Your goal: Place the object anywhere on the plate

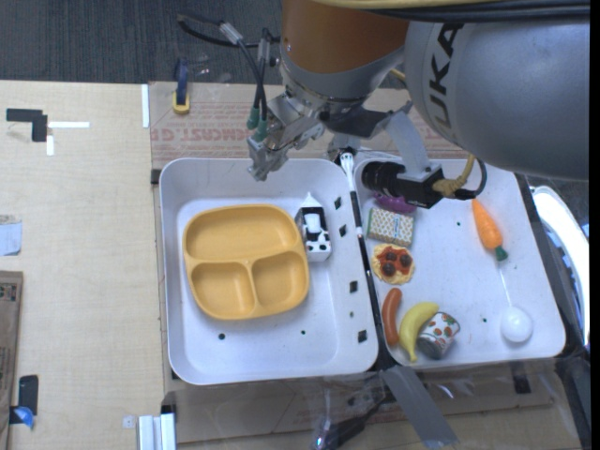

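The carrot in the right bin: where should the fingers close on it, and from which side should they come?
Grip the carrot across its thick orange body, a little above the middle, coming straight down from above. It lies flat on the bin floor, tapering to a small green tip at its lower end, with open floor on both long sides. So set the fingers across its long axis, probably clear of the narrow tip.

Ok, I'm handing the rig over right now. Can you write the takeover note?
Tool: above the back edge of the left bin, nothing seen in it; grip state unclear.
Plate: in the left bin.
Cow toy: in the same bin, against the plate's right rim, not on it.
Other toys, such as the carrot and banana, lie in the right bin.
Done: no placing yet.
Left: grasp the object and set it on the plate.
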`<action>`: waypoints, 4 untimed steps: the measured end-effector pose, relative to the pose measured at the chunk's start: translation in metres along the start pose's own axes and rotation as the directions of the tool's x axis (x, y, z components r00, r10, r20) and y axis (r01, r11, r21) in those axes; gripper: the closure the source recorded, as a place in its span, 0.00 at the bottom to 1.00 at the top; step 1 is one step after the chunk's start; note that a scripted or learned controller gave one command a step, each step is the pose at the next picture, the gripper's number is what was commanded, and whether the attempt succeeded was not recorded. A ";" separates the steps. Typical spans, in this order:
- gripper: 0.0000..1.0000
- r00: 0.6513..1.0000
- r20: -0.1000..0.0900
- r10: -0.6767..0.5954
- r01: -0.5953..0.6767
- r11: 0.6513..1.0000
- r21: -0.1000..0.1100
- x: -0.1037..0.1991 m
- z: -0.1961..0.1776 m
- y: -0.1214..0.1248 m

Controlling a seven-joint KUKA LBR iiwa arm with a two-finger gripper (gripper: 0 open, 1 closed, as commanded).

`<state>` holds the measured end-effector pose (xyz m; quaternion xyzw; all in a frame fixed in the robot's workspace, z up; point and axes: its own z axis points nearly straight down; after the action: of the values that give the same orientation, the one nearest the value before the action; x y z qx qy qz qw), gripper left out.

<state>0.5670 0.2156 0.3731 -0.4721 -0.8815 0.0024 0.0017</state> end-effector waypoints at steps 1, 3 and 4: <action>1.00 0.999 0.000 -0.037 0.037 0.999 0.000 0.030 -0.023 -0.044; 1.00 0.872 -0.001 -0.490 0.490 0.872 0.001 0.045 0.167 -0.075; 1.00 0.746 0.002 -0.666 0.666 0.746 -0.002 0.029 0.136 -0.020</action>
<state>0.5332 0.2280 0.2373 -0.1268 -0.9919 0.0006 0.0013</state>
